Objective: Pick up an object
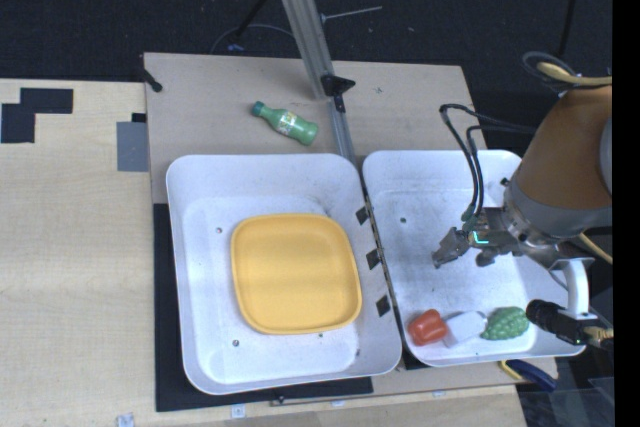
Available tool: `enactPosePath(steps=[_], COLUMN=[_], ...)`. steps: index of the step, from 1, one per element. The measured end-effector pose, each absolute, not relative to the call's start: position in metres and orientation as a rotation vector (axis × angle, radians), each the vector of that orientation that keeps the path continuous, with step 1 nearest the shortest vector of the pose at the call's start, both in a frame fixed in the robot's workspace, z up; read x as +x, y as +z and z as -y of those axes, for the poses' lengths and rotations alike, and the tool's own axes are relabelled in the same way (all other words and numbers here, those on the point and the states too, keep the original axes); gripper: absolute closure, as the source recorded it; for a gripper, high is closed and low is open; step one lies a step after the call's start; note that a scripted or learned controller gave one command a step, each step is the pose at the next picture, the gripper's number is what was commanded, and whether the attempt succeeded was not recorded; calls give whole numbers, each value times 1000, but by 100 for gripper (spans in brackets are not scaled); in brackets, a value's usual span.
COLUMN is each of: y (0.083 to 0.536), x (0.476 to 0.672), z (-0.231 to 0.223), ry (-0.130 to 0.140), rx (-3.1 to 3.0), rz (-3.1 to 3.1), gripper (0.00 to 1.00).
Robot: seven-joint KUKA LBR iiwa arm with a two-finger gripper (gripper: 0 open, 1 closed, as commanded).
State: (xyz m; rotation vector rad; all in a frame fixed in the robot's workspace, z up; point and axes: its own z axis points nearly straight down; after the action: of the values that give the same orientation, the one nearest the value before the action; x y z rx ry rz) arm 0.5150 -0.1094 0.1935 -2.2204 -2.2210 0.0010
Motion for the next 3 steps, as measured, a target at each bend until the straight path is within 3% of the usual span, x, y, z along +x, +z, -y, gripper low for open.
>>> enactPosePath(steps=[1, 3], y=[193, 95], x=[515, 519], z=[109, 104], ry=[1, 5], rx=[-2220, -2217], rz=[2221, 2219], gripper=[0, 0])
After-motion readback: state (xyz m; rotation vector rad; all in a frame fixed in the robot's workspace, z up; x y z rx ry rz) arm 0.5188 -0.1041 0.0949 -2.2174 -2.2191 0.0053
